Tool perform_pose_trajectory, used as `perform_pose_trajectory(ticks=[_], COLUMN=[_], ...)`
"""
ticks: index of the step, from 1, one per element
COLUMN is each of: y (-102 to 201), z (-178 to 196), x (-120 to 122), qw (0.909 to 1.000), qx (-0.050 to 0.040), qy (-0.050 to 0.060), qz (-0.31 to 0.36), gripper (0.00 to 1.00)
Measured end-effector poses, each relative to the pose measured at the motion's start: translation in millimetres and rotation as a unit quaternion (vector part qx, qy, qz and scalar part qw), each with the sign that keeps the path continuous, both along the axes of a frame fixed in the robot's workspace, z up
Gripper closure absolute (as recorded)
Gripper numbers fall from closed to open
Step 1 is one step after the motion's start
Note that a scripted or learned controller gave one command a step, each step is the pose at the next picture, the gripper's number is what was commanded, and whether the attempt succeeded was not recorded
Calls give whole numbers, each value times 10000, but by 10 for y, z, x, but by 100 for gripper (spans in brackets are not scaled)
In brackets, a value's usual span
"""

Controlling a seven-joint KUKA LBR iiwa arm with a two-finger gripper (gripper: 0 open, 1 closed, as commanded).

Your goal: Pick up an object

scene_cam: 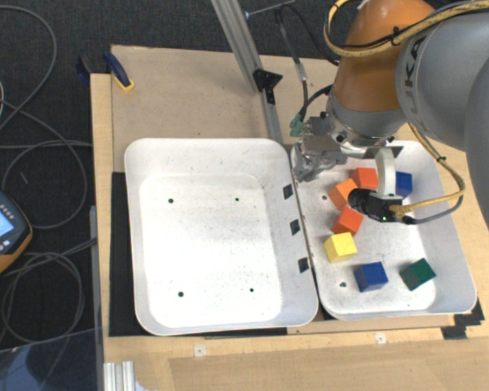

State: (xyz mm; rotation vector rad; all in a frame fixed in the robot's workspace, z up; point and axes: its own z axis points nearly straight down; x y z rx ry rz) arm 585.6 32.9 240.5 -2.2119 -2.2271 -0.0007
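Looking down at a slant: two shallow white bins sat side by side on a tan surface [187,88].
Left bin [147,157]: white, lightly speckled, with four small dark dots on its floor.
Right bin [452,287]: white, holding all the coloured blocks; its upper part lay under the arm.
Arm [440,63]: grey, with an orange band [375,51] above the wrist, reaching in from the right over the upper part of the right bin.
Gripper [314,163]: low at the upper left corner of the right bin, close to the divide between the bins; whether it was spread or pressed together could not be told, and no block showed between its tips.
Orange blocks: three in a loose cluster near the middle of the right bin, one [363,177] uppermost, one [342,192] just left and below it, one [350,220] lower.
Yellow block [340,246]: a small cube just below the lowest orange block, near the divide.
Blue block [370,276]: a cube toward the front of the right bin, right of and below the yellow one.
Second blue block [403,183]: partly hidden behind a white fitting on the arm, right of the orange cluster.
Green block [417,274]: dark green, turned at an angle, near the front right of the bin.
Cable [428,205]: yellow, running from a black fitting beside the orange blocks off to the right.
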Motion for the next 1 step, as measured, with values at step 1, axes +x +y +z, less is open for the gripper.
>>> perform_pose_trajectory(ticks=[1], y=[476], z=[78], x=[101], qw=[10000], qx=[1], qy=[-20], qz=[-1], gripper=[100])
